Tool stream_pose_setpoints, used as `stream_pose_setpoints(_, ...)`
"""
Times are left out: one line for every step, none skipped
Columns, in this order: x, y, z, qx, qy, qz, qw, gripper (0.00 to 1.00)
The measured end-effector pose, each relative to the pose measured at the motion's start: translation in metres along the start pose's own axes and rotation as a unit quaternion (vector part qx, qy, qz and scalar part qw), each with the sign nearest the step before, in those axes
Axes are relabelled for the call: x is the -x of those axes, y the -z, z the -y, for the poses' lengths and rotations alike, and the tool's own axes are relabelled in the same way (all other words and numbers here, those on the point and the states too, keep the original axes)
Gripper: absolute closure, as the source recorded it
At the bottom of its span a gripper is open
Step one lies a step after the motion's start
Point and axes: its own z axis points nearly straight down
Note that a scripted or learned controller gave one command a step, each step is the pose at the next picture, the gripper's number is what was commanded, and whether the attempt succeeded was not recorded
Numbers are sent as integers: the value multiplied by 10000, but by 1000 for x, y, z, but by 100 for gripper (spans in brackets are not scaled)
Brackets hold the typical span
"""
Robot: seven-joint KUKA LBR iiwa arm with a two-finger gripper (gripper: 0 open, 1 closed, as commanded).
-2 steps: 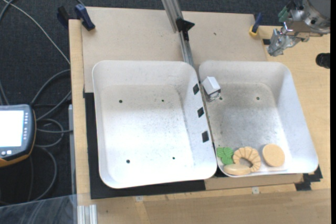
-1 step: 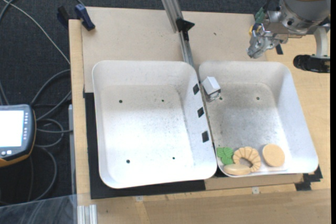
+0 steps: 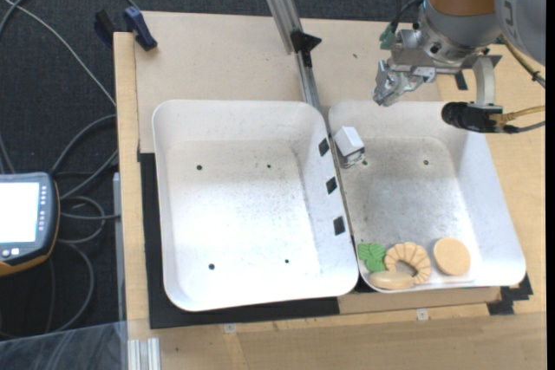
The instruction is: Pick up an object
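Candidate objects lie well below the gripper [image 3: 392,88], clustered at the near edge of the right bin [image 3: 486,186]: a green leafy piece [image 3: 372,256], a ridged croissant-shaped piece [image 3: 408,261] and a round tan disc [image 3: 452,256]. All appear to be small toy food items, so they are judged light and rigid, with smooth surfaces that may slip.

The croissant-shaped piece touches the green piece on one side and sits just beside the disc on the other. The disc lies flat and offers little height; grasp across its rim. The croissant-shaped piece is best taken across its narrow middle.

Gripper state: cannot be determined from this view. No object is visible at the tool, which hangs over the bin's far rim.

The bin floor is white, speckled and shallow, sloping up at the walls. The objects rest against the near wall, which limits finger clearance there. A small white block [image 3: 349,143] sits on the divider, below and left of the gripper. The left bin [image 3: 173,186] lies further left.
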Motion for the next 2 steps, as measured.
stream_pose_setpoints(-62,-9,13,1,5,-3,10000,100)
stream_pose_setpoints(-124,-23,23,-3,5,1,10000,100)
